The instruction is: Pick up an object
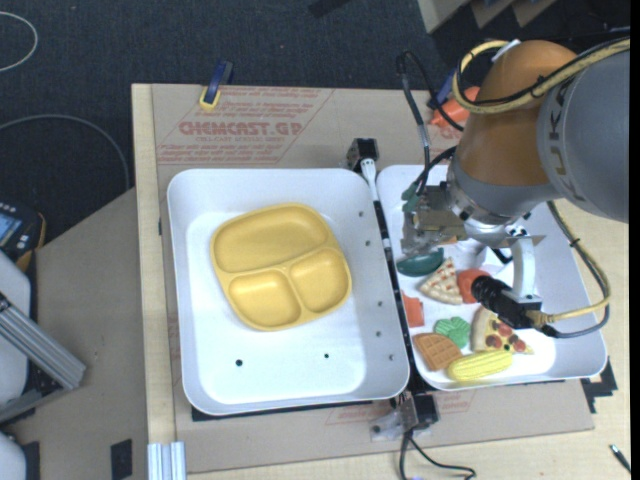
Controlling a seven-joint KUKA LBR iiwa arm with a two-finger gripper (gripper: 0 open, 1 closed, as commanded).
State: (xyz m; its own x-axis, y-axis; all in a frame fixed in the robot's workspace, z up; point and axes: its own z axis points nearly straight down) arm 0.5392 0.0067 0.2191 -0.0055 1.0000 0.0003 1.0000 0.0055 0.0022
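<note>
Claw: the claw (428, 240) hung low over the far left part of the right bin (580, 358), just right of the wall shared by the two bins; whether it was spread or pressed together could not be told.
Arm: the arm (520, 118), grey with an orange band, came in from the right and covered much of the right bin.
Green piece: a dark green toy piece (420, 264) lay directly beneath the claw, very near it; contact could not be judged.
Pizza slices: one toy pizza slice (440, 284) lay just beside the green piece, toward the near side; a second one (498, 336) lay nearer the front of the bin.
Other toys: a red piece (414, 310), a green leafy piece (452, 328), a brown waffle-like piece (436, 350) and a yellow corn cob (480, 366) lay close together in the near part of the right bin.
Left bin: the left bin (200, 358) held a yellow divided plate (280, 265), well apart from the claw.
Worktop: the worktop (150, 228) carried both bins side by side.
</note>
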